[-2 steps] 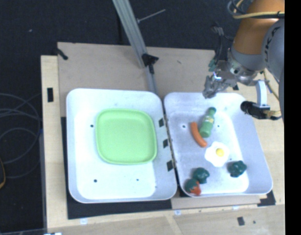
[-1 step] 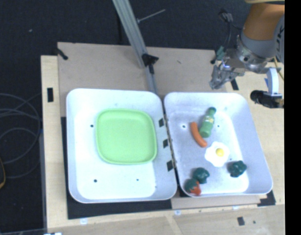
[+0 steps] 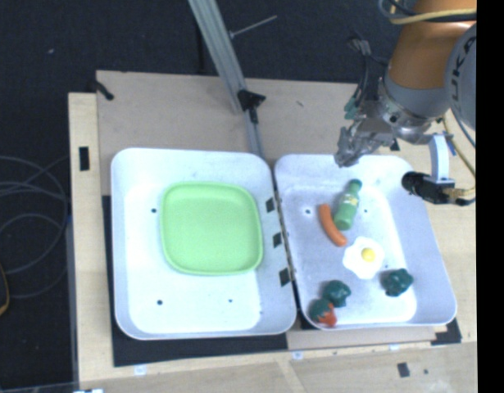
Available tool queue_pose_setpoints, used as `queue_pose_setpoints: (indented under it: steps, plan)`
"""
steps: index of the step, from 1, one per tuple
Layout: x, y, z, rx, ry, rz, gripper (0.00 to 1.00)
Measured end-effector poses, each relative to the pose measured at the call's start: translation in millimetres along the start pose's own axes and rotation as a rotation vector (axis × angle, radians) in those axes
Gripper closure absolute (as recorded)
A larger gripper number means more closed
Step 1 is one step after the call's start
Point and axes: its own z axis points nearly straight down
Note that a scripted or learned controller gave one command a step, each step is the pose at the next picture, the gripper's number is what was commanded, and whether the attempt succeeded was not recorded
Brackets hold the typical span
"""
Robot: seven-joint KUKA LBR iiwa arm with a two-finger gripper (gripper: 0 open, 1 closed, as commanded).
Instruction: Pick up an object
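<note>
The fingers (image 3: 347, 155) hang over the far rim of the right shallow white bin (image 3: 424, 244), pointing down; whether they are spread or closed cannot be told, and nothing shows between them. Above them the grey arm with its orange band (image 3: 428, 31) reaches in from the far right.

Just near of the fingers, inside the right bin, a small green plastic bottle (image 3: 347, 205) lies tilted, touching an orange carrot-shaped toy (image 3: 333, 224) at its left. Nearer still sits a white fried-egg toy with a yellow yolk (image 3: 365, 258). Along the near wall lie a dark green leafy toy (image 3: 396, 282), another dark green lump (image 3: 337, 291) and a red-and-green toy (image 3: 322, 311) at the near left corner.

The left shallow white bin (image 3: 137, 244) holds a pale green square plate (image 3: 211, 228). Both bins rest side by side on the tan worktop (image 3: 161, 105).
</note>
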Motion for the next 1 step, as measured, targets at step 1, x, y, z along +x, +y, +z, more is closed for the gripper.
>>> queue_pose_setpoints:
  steps: [1]
  plan:
    - [54.0, -23.0, 0.8, 0.000, 0.001, -0.002, 1.00]
